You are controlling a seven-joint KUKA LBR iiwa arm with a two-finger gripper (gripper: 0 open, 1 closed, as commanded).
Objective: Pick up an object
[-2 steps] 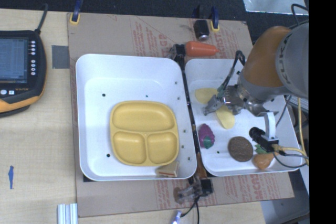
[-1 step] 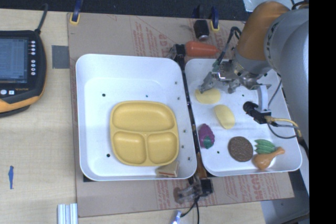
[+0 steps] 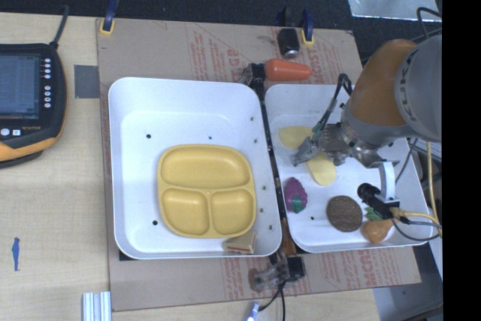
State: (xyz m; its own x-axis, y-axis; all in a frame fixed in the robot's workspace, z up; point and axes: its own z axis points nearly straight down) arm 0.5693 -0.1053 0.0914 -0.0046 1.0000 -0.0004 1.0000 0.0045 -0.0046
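Left bin (image 3: 135,109): one yellow tray (image 3: 207,189). Right bin (image 3: 316,240): two yellow pieces (image 3: 324,171), one purple thing (image 3: 294,194), one brown disc (image 3: 344,213). Gripper (image 3: 319,146) state? Can't tell.

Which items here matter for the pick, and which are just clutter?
Job:
gripper, low in the right bin
yellow pieces by it
purple toy
brown disc
orange piece

Lying about:
yellow tray in the left bin
carrot behind the bins
pendant
clamps
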